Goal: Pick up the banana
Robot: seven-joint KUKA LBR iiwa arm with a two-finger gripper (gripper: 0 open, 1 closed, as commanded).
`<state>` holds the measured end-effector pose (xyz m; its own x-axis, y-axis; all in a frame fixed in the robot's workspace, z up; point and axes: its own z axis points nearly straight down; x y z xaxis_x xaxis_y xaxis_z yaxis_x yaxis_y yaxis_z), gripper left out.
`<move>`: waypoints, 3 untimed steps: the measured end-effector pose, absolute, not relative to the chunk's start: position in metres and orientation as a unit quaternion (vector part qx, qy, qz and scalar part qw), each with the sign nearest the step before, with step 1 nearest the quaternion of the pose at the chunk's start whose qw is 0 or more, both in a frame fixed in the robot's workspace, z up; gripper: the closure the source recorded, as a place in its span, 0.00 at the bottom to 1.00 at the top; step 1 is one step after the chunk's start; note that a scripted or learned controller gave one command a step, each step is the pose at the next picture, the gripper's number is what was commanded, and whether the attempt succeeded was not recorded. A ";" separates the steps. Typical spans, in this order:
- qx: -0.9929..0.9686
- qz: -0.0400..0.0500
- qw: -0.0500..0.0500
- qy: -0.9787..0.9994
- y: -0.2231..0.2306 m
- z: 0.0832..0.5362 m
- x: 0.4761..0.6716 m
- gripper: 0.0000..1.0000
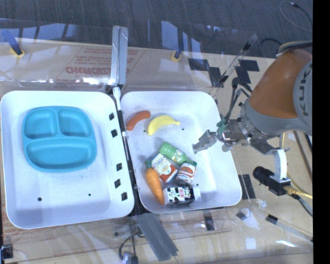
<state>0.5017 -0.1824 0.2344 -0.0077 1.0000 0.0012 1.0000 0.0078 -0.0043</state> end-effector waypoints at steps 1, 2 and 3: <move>-0.657 0.001 0.001 -0.754 -0.157 0.206 0.562 0.00; -0.574 0.000 -0.001 -0.819 -0.202 0.293 0.579 0.00; -0.396 0.000 0.001 -0.918 -0.168 0.101 0.619 0.00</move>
<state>0.6190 -0.1680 0.1010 -0.6863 0.7273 0.0008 0.7273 0.6863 -0.0009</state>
